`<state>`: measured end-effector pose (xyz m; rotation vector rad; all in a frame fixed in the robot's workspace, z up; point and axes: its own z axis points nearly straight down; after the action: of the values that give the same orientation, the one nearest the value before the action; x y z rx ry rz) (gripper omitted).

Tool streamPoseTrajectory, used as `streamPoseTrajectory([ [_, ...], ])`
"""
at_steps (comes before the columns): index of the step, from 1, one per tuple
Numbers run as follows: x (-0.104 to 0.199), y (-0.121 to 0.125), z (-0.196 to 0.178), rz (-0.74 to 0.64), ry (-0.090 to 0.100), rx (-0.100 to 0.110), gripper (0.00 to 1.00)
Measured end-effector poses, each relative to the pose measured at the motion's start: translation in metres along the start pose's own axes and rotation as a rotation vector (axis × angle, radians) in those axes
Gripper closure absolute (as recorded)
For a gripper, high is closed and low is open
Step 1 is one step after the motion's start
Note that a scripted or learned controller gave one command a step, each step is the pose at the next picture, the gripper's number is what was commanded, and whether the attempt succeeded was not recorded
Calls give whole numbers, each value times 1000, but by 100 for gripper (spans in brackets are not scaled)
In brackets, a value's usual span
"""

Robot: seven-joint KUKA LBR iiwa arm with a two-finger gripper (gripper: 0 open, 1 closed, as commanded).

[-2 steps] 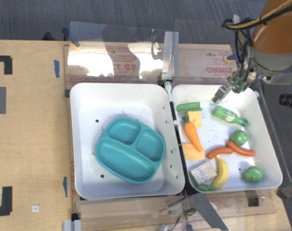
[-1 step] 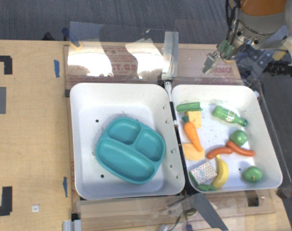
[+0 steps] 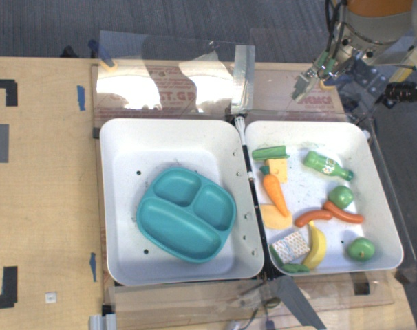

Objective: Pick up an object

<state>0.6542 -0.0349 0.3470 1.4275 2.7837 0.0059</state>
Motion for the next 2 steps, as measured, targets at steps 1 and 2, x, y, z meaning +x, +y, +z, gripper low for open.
streamPoseTrajectory([
  [1,18,-42,51,112,10,11,100],
  [2,-7,8,42,258,6,7,100],
])
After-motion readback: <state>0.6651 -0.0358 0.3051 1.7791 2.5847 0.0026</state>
